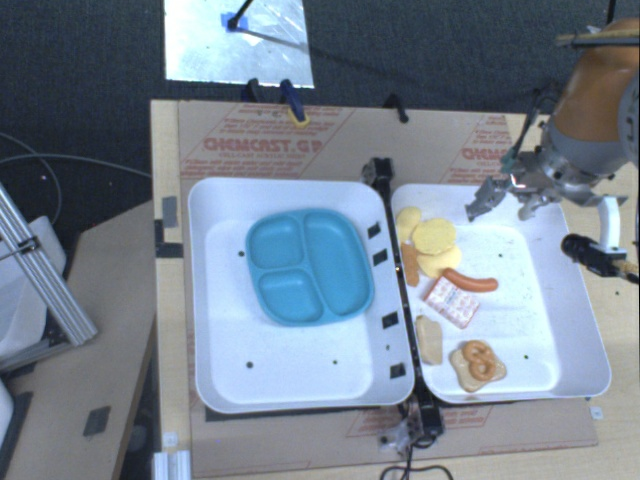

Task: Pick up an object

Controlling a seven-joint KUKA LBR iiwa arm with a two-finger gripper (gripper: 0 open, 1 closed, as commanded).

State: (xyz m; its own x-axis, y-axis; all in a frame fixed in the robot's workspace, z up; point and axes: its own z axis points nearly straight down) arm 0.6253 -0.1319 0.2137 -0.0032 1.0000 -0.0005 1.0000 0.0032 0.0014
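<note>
My gripper (503, 204) hangs over the far part of the right bin (565, 298), its two fingers spread apart with nothing between them. It is above and to the right of the food pieces. Those lie along the bin's left half: a yellow round piece (434, 236) with more yellow pieces beside it, an orange stick (409, 263), a red sausage (470, 282), a red-and-white packet (452, 302), a beige piece (429, 339) and a pretzel on a beige slab (477, 362).
The left bin (220, 368) holds a blue divided tray (305, 266). A black divider with clips (393, 268) runs between the bins. The arm's orange band (600, 88) and grey wrist rise at the right. A shiny sheet (238, 28) lies beyond the bench.
</note>
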